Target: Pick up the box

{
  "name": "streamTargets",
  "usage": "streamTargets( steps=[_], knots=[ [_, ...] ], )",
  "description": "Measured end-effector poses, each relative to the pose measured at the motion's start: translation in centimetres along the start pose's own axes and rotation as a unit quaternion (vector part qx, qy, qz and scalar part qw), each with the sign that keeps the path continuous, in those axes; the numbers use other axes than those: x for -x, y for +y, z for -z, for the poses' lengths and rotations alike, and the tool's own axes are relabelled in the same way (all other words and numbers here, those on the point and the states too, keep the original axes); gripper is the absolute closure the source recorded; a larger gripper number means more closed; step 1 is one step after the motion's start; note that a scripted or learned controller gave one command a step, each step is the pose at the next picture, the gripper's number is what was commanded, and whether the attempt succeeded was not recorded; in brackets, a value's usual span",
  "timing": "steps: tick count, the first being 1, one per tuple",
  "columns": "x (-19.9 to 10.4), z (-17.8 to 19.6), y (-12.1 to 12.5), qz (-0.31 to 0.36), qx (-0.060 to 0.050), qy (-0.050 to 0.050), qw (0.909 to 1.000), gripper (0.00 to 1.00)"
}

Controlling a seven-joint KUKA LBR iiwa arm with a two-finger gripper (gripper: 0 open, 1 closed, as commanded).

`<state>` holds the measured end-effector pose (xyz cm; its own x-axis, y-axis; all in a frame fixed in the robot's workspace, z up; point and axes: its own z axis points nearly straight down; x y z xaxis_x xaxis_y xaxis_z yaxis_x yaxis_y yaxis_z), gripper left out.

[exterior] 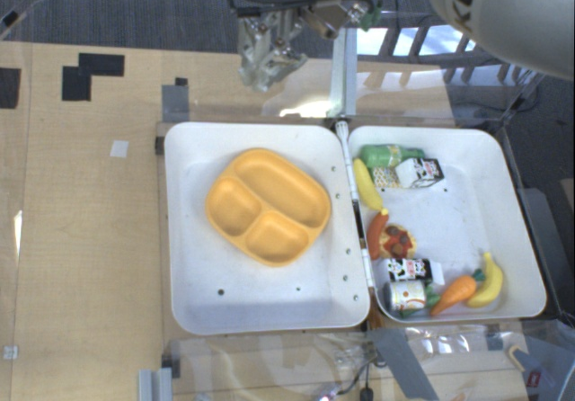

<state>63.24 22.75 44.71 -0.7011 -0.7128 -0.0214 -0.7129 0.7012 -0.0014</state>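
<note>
Two small cow-patterned boxes lie in the right bin (503, 210). One box (419, 172) is at the bin's back left, beside a green bottle (391, 155). The other box (409, 270) sits near the front left, just above a can (406, 298). My gripper (269, 57) hangs beyond the back edge of the left bin (193, 300), over the bench, well away from both boxes. I see nothing in it.
A yellow divided plate (268, 206) lies in the left bin. The right bin also holds a banana (367, 185) along its left wall, a red item (388, 237), a carrot (454, 291) and a second banana (490, 280). A metal post (341, 75) stands behind the divider.
</note>
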Motion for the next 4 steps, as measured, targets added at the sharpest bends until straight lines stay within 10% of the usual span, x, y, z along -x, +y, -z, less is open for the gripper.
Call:
streamTargets(
  steps=[4],
  knots=[
    [3.4,2.2,-2.9,-0.045,-0.001,-0.010,0.9990,1.00]
  ],
)
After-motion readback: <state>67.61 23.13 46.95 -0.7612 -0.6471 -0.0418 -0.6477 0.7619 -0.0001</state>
